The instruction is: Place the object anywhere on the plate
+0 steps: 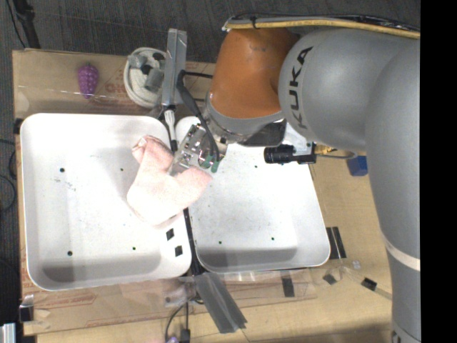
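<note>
Camera view is showing the grey KUKA arm [343, 98] reaching in from the right, its orange band [246, 73] sitting above the wrist. The gripper [194, 154] is hanging over the seam between the two white bins, right at the top end of the divider. Fingers are pointing down-left into a pink cloth [166, 183]; how far they are open is not readable, since the metal tip is blending with the fabric. The tip is touching or overlapping the cloth's upper right part, but whether fabric is actually sitting between the fingers cannot be told.

The pink cloth is lying crumpled in the left bin [64, 213], against that bin's right wall, with its right corner draping over the shared rim toward the right bin [264, 220]. Its upper end is lying near the left bin's back wall.

The left part of the left bin is lying bare, with a few small dark dots on the floor. The right bin's floor is also lying bare below and right of the gripper. The arm's bulk is covering the right bin's upper right corner and the bench on that side.

Behind the bins, on the brown bench [50, 70], a small purple object [88, 79] is sitting near the left, and a white round item [145, 76] is sitting beside a grey upright bar [173, 66].
</note>
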Controlling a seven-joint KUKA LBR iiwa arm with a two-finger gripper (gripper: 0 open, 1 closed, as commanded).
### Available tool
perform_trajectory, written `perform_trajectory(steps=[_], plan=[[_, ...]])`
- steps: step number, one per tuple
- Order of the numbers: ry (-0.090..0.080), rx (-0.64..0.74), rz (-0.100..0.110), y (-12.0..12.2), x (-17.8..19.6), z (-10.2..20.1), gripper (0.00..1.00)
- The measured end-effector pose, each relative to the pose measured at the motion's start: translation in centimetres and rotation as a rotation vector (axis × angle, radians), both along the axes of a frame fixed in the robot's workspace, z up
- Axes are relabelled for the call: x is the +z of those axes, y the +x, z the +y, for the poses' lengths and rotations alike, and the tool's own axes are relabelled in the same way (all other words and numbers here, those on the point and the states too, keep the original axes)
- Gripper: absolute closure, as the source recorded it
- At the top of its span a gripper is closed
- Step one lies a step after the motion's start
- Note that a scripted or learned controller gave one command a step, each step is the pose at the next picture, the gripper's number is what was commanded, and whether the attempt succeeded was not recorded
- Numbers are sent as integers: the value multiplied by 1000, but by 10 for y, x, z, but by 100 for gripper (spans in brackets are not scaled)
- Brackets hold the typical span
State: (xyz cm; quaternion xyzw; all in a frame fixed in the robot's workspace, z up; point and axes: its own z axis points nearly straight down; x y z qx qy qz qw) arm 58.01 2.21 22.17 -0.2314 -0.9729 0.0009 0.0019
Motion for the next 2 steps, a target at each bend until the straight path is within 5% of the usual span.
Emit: perform_trajectory(steps=[1, 2], plan=[[1, 404, 0, -30, 5, 40, 100], [1, 404, -1, -30, 5, 40, 0]])
